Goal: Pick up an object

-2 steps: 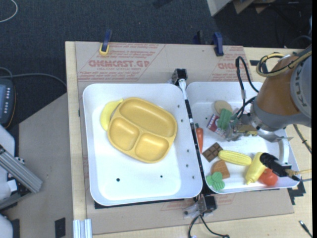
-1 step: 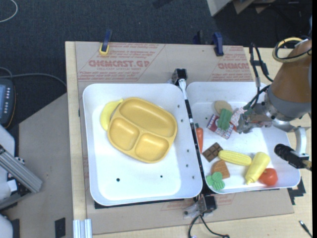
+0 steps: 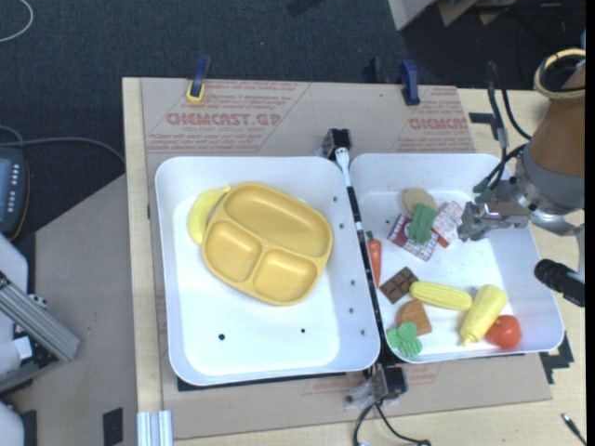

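My gripper [image 3: 472, 221] hangs over the right bin [image 3: 521, 277], at its upper right part, just right of a small red-and-white packet [image 3: 448, 219]. A green toy [image 3: 423, 222] lies on a red packet [image 3: 405, 234] to the left of it, with a tan oval piece [image 3: 417, 199] above. Lower in the bin lie a corn cob [image 3: 441, 295], a yellow bottle [image 3: 482, 312], a red tomato [image 3: 505, 332], a brown chocolate block [image 3: 399, 284], a carrot [image 3: 374, 257], an orange piece [image 3: 415, 317] and a green leaf [image 3: 405, 342].
The left bin [image 3: 195, 342] holds a yellow divided tray [image 3: 267, 242] lying over a yellow plate [image 3: 200, 216]. A black divider strip [image 3: 356, 240] separates the bins. Cables run along the right side near the arm [image 3: 556, 156].
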Action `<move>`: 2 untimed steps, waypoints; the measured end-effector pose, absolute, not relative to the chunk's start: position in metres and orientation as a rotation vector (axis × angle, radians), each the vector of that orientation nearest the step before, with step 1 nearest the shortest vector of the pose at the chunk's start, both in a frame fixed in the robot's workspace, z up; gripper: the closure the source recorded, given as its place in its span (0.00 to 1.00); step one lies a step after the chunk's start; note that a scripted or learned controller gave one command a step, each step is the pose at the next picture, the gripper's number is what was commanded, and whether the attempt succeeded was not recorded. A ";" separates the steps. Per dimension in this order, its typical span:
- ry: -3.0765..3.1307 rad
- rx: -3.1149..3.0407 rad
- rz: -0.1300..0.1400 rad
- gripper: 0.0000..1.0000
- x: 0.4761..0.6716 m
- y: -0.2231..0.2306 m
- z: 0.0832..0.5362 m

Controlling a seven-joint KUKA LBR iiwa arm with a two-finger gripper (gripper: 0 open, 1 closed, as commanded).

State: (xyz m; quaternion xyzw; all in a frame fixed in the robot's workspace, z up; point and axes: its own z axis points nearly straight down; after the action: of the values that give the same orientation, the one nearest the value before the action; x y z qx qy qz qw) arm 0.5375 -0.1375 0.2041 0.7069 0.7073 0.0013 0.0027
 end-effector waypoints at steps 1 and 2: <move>2.219 2.217 0.004 1.00 0.539 -0.138 0.226; 2.228 2.219 0.001 1.00 0.526 -0.096 0.225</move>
State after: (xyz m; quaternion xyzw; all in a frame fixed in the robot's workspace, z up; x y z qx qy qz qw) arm 0.5264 -0.0964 0.2254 0.7057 0.7085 0.0002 -0.0018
